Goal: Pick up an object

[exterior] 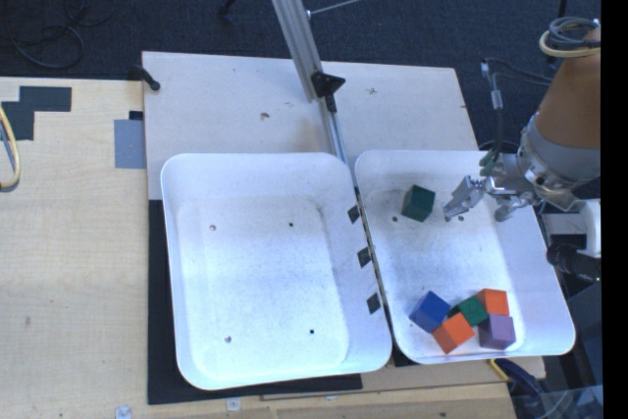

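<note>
The gripper [478, 198] hangs over the right bin [549, 334], its fingers apparently spread with nothing between them. A dark green block [418, 203] lies alone just beside it, on the side away from the arm. The likely failure is a fingertip landing on that block and nudging it aside, or closing short of it on air.

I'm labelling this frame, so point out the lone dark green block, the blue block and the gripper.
dark green block [418, 203]: camera view, on its top face.
blue block [430, 310]: camera view, on its top face.
gripper [461, 202]: camera view, midway between its fingertips.
</note>
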Robot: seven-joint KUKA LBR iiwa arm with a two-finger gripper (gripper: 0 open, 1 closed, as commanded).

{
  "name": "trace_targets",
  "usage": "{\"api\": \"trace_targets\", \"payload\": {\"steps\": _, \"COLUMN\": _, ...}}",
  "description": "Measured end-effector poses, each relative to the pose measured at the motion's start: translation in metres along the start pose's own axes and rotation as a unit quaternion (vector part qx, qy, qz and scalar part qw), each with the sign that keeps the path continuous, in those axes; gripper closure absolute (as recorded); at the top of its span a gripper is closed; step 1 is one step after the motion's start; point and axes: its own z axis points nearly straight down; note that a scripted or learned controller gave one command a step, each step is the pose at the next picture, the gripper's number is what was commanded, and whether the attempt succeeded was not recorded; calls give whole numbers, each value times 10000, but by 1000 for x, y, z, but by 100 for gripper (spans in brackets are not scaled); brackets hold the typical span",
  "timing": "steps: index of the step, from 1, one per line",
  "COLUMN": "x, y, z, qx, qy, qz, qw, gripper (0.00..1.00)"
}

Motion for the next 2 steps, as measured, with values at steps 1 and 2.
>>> {"api": "trace_targets", "payload": {"steps": 1, "x": 4, "y": 56, "z": 120, "qx": 33, "qy": 5, "qz": -35, "qw": 10000, "gripper": 0}}
{"api": "trace_targets", "payload": {"steps": 2, "x": 13, "y": 98, "z": 142, "qx": -9, "qy": 0, "qz": -23, "qw": 10000, "gripper": 0}}
